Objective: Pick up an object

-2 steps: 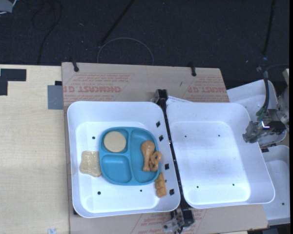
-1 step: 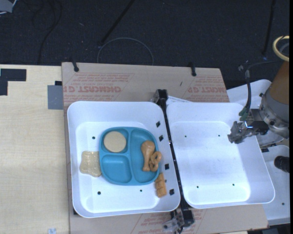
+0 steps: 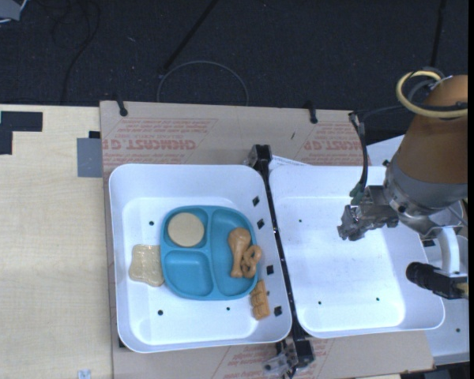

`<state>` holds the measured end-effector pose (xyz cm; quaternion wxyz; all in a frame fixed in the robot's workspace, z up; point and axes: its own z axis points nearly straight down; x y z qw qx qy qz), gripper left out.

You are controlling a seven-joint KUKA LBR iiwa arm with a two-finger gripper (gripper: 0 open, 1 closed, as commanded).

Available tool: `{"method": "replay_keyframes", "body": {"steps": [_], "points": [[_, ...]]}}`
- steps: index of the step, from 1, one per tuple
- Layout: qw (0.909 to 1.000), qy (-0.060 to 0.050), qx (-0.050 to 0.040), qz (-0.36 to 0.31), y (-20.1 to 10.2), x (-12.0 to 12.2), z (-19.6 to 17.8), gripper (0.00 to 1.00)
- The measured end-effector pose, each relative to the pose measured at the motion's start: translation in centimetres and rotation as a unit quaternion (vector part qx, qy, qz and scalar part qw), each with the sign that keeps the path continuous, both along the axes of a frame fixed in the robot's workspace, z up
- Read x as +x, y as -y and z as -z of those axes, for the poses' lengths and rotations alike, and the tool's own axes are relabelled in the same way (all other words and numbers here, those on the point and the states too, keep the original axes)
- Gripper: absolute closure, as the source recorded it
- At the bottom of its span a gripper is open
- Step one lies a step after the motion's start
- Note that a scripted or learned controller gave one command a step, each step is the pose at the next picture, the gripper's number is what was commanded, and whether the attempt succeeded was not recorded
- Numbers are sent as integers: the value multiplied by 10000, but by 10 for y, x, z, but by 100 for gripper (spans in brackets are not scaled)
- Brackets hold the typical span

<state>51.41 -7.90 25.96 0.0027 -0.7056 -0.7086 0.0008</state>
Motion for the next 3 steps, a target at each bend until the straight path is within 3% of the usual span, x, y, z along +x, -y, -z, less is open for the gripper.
{"method": "replay_keyframes", "body": {"steps": [3], "points": [[10000,-9,-8,2,-149,-16,34,100]]}}
